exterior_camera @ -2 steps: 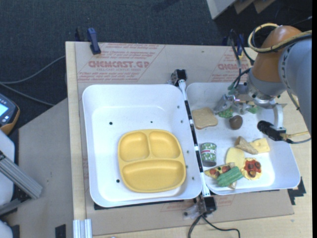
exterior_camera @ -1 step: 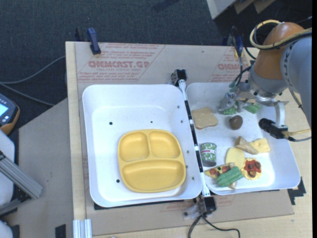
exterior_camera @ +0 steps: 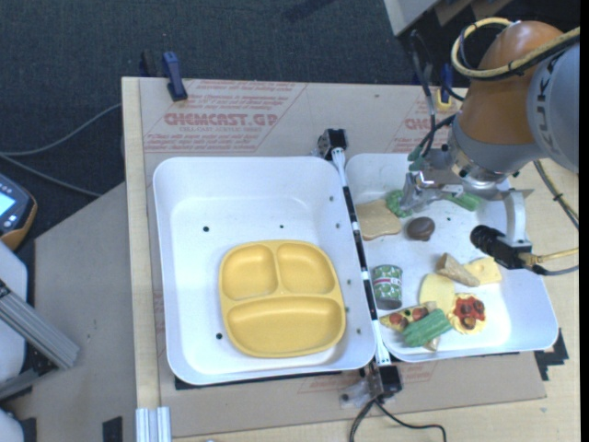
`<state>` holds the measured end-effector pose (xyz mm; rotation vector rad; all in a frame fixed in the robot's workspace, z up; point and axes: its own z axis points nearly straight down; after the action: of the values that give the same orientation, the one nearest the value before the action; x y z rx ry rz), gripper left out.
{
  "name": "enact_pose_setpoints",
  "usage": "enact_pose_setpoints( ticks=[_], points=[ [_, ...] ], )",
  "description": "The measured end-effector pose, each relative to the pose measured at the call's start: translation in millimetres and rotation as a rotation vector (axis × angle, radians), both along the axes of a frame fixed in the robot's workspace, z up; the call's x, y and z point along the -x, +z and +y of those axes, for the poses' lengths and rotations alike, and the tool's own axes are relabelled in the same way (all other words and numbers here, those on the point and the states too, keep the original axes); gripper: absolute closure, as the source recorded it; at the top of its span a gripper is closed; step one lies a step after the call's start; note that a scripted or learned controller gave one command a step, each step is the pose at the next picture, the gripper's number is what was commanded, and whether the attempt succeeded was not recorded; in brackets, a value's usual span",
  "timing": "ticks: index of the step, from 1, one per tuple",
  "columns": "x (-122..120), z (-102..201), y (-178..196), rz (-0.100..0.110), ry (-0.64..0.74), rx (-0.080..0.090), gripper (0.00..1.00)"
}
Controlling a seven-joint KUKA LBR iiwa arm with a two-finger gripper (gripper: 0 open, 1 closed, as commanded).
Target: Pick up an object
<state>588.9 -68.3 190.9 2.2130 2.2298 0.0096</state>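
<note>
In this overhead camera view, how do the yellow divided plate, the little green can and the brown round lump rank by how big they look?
Largest to smallest:
1. yellow divided plate, by far
2. green can
3. brown round lump
The last two look close in size, so that order is unsure.

A dark blue-grey carpeted floor (exterior_camera: pixel 64 26) is surrounding the bench, with thin black cables (exterior_camera: pixel 55 136) trailing across it. A pale board with red printed lettering (exterior_camera: pixel 221 116) is lying as the bench top, a blue clamp (exterior_camera: pixel 173 75) gripping its far edge
</note>
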Motion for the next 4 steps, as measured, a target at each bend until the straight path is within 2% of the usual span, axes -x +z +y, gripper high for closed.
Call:
enact_pose_setpoints(
  ticks=[1,2,3,4],
  points=[
    [0.1,-5.5,-6.2,0.006,-0.007,0.003,0.0],
    [3.4,-64.9,-35.0,0.008,-0.012,0.004,0.0],
    [-13.3,-106.4,-110.9,0.009,-0.01,0.004,0.0],
    [-15.1,-104.1,-95.5,0.003,-0.008,0.005,1.0]
  ],
)
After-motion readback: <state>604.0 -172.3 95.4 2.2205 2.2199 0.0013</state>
